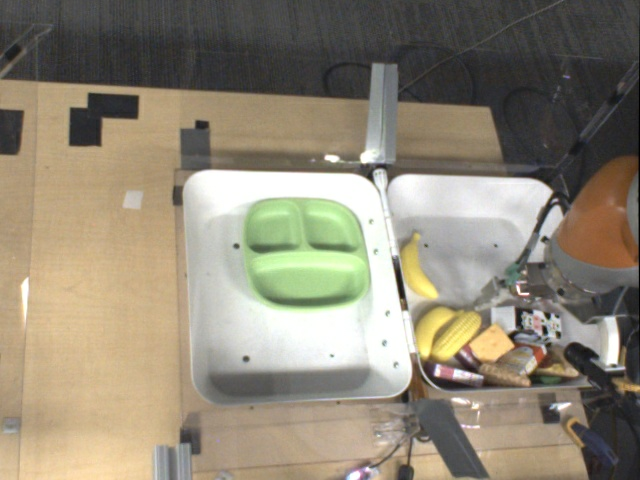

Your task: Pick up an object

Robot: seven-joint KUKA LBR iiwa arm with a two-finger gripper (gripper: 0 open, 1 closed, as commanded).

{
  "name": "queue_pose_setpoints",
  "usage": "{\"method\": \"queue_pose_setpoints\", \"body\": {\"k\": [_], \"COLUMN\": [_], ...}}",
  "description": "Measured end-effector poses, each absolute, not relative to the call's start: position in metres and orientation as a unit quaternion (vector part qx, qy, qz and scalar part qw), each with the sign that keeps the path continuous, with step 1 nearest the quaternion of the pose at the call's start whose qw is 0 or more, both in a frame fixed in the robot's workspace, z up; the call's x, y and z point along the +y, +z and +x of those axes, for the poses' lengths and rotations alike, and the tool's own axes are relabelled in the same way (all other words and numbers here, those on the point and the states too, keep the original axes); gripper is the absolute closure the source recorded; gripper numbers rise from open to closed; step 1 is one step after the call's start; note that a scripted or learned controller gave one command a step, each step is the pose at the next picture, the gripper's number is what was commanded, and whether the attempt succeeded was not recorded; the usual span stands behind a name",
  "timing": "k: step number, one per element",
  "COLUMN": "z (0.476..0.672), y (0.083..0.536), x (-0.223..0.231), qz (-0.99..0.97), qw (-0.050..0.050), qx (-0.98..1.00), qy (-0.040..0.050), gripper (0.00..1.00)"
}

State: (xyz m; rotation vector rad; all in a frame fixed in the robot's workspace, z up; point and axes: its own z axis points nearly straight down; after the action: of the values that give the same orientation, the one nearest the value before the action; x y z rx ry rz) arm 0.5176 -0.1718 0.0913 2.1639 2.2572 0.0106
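A: Gripper (525, 290)? Open or shut?
B: Can't tell. It's low over the right bin (470, 208), just above the toy-food pile (495, 348) in the near right corner.
A: Anything else there?
B: Banana (417, 268) by the divider. Left bin (215, 298) holds a green divided plate (303, 250).
A: Surroundings?
B: Wooden bench (90, 298), dark carpet (250, 18) far side, cables.

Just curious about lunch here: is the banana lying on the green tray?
No, the banana lies in the right bin, while the green tray sits in the left bin.

green tray (303, 252), yellow banana (416, 268), white bins (215, 298)
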Motion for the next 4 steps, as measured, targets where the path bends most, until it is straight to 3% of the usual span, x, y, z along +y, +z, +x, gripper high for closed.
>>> {"method": "queue_pose_setpoints", "body": {"k": [1,2,3,4], "z": [0.552,0.558,0.504,0.595], "y": [0.09,0.099,0.092,0.09], "x": [-0.167,-0.155,-0.155,-0.135], "qz": [0.752,0.757,0.725,0.611], "qw": [0.005,0.001,0.009,0.006], "qx": [0.659,0.654,0.689,0.791], "qy": [0.0043,0.0016,0.0061,0.0043], "gripper": [0.0,0.0,0.0,0.0]}}
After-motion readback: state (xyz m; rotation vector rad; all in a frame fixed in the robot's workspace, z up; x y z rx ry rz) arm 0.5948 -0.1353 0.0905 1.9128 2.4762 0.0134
